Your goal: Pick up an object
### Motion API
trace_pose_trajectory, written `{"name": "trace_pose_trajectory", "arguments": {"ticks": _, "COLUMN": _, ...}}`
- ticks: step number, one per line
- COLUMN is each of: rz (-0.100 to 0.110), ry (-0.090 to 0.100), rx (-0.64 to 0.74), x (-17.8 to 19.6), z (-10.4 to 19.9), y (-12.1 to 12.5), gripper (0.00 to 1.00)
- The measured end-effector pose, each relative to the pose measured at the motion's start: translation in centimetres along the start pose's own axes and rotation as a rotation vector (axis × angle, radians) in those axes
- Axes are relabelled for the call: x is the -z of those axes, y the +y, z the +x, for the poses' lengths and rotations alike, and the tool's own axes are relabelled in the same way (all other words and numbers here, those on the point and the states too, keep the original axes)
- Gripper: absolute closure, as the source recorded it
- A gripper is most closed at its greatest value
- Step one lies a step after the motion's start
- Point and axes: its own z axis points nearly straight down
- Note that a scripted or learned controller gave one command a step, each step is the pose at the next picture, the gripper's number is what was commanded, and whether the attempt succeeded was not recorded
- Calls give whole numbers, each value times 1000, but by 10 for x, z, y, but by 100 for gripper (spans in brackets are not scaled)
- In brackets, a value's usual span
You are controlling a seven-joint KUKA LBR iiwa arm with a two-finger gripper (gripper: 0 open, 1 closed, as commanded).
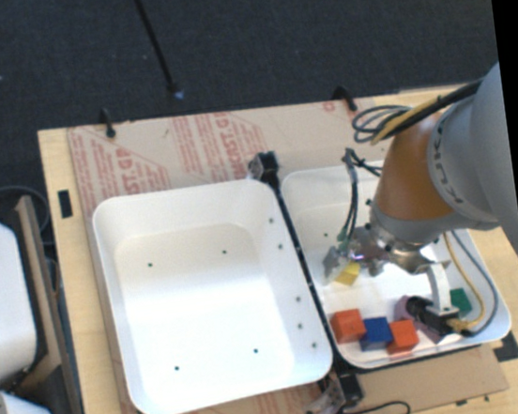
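We see the end effector (347,265) over a yellow block (347,276) in the right bin (309,190), grip state unclear; crowded blocks nearby could cause a miss.

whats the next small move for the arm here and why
Probably a short lift straight up to test the grasp. The pincer sits low in the right bin with a yellow piece at its tip, but whether that piece is truly gripped cannot be told. The orange block and blue block lie apart nearer the front, so rising should not disturb them.
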Motion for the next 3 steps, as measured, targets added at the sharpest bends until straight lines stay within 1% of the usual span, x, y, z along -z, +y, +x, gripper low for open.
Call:
{"name": "trace_pose_trajectory", "arguments": {"ticks": 1, "rz": -2, "ry": 0, "rx": -1, "x": 11, "z": 0, "y": 1, "gripper": 100}}
{"name": "trace_pose_trajectory", "arguments": {"ticks": 2, "rz": -9, "ry": 2, "rx": 7, "x": 104, "z": 67, "y": 2, "gripper": 100}}
{"name": "trace_pose_trajectory", "arguments": {"ticks": 3, "rz": 0, "ry": 2, "rx": 7, "x": 100, "z": 139, "y": -19, "gripper": 100}}
